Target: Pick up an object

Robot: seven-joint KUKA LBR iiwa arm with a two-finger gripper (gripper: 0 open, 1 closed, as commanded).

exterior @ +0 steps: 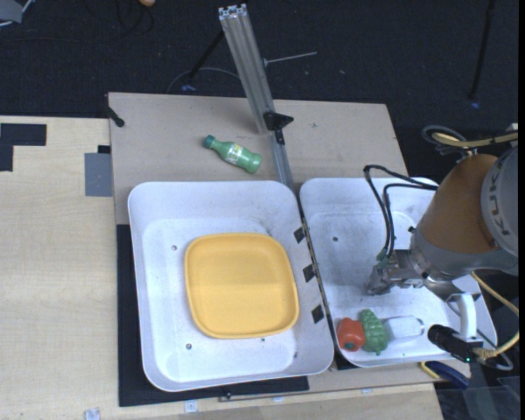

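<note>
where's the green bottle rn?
The green bottle lies on its side on the bench, outside both bins, just beyond the far rim of the left bin and left of the slanted metal rail.

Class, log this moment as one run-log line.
arm: over right bin | claw: above bin floor | red-green toy: unheld, near edge | yellow plate: left bin

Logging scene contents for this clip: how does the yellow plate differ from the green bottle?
The yellow plate is broad, flat and squarish with rounded corners; the green bottle is small and slender. The plate lies inside the left bin; the bottle lies on its side on the bench behind the bins. The plate is one plain colour; the bottle carries a pale label band. Both lie apart from the end effector.
</note>
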